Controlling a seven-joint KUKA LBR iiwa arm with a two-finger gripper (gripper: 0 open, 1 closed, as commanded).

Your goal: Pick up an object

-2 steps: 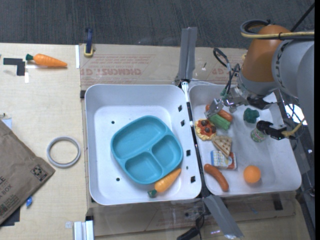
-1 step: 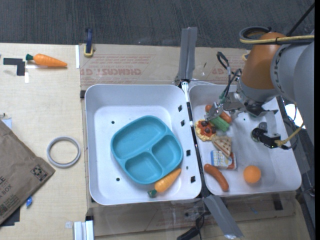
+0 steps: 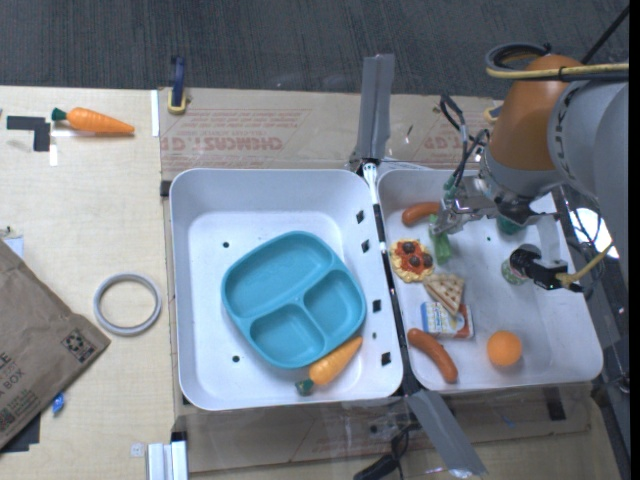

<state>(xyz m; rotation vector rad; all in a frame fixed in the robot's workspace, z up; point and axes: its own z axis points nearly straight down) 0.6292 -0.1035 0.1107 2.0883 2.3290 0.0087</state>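
Front sausage (image 3: 432,356): nearest of the loose toys, glossy red-brown with rounded ends, lying in the front left corner of the right bin (image 3: 560,318).
Sausage count: two; the back sausage (image 3: 420,211) lies near the same bin's rear wall, just left of the gripper.
Orange (image 3: 505,350): one, a smooth ball, right of the front sausage and apart from it.
Packet (image 3: 440,320): one, small and flat, white and blue; its print is too small to read; just behind the front sausage.
Sandwich wedge (image 3: 446,290): one, tan and triangular, just behind the packet.
Tart (image 3: 412,259): one, round, yellow with red and dark berries on top, beside the bin's left wall.
Green piece (image 3: 441,245): one, small, shape unclear, just below the gripper.
Gripper (image 3: 452,216): low over the rear of the right bin; whether it is released or clenched cannot be told.
Arm (image 3: 590,138): grey, with an orange band, reaching in from the right.
Left bin (image 3: 200,228): white, shallow, with rounded corners.
Blue plate (image 3: 292,298): one, smooth plastic, three compartments, in the left bin.
Carrot count: two; the near carrot (image 3: 335,360) touches the plate's front edge; the far carrot (image 3: 95,121) lies on the table (image 3: 80,218), rear left.
Tape ring (image 3: 127,302): one, pale, on the table left of the bins.
Cardboard box (image 3: 30,338): brown, at the lower left, printed "BOX".
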